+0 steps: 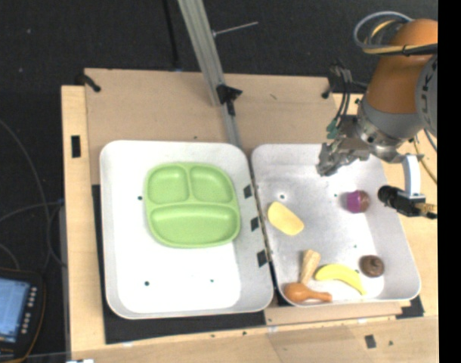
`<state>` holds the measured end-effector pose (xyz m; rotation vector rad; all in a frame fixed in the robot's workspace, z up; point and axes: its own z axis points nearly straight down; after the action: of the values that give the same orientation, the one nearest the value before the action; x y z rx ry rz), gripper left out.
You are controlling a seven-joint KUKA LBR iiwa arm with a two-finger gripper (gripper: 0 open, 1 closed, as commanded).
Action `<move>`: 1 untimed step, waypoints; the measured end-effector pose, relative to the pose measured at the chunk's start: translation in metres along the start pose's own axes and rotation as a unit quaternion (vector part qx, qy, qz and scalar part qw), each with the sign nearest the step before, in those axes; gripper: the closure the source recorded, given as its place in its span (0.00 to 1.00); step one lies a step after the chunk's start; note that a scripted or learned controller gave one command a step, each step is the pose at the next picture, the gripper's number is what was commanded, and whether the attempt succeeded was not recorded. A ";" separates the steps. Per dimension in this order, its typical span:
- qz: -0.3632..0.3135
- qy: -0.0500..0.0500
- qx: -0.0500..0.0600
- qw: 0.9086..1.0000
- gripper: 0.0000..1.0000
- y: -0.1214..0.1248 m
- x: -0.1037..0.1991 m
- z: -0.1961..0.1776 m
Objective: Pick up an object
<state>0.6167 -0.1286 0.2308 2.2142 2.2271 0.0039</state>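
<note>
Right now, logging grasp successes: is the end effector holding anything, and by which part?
Nothing is held. The end effector hovers over bare floor of the right bin, apart from every object.

Two white bins (125, 293) on the tabletop (155, 108). One green divided plate (192, 205) in the left bin. Six small items in the right — one yellow wedge (285, 219), one banana (341, 277), one purple ball (356, 200), one brown ball (372, 265), one tan stick (310, 263), one orange piece (306, 294).

Wooden bench (162, 112) under two bins (117, 225)
</note>
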 end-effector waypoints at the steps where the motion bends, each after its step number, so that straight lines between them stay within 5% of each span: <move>1: 0.000 0.000 0.001 1.000 1.00 -0.024 0.055 -0.005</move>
<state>0.5921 -0.0733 0.2356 2.2144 2.2291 0.0024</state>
